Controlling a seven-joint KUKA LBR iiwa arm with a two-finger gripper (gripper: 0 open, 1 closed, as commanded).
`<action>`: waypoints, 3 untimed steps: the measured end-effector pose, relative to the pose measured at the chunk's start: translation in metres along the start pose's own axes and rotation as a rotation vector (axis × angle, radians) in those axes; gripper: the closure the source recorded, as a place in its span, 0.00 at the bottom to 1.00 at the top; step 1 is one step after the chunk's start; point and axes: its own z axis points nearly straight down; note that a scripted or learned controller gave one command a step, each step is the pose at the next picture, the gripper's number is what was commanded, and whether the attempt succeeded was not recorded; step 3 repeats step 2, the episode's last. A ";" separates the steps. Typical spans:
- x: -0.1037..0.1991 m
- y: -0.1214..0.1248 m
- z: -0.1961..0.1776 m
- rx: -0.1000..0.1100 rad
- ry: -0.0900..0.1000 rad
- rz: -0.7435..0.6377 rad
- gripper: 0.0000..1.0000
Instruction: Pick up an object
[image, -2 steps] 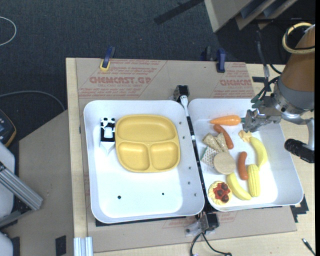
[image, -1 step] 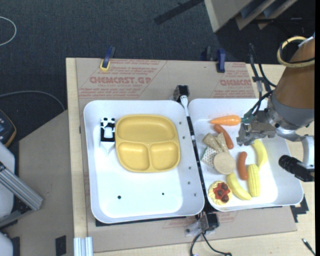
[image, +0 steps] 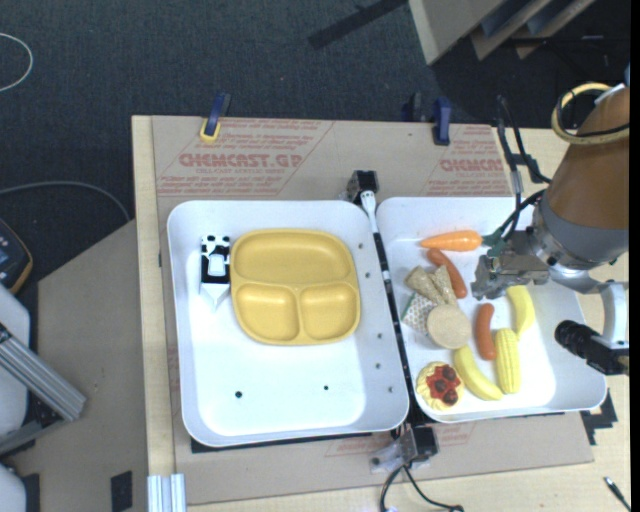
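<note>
1. A cardboard-covered bench (image: 300, 150) carries two white bins side by side.
2. The left bin (image: 215, 380) contains a yellow divided plate (image: 295, 283).
3. The right bin (image: 565, 375) contains toy food: a carrot (image: 450, 241), a banana (image: 476, 373), corn (image: 507, 361).
4. The gripper (image: 497, 275) hangs just above this food; perhaps it is empty, its opening is not clear.

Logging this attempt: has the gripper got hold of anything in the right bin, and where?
Cannot be told. The gripper hangs over the right bin near the carrot.
</note>
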 end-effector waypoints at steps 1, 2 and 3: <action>0.010 0.008 0.009 0.000 0.000 -0.001 1.00; 0.002 0.003 -0.001 -0.006 -0.002 0.001 1.00; 0.002 0.003 -0.001 -0.006 -0.002 0.001 1.00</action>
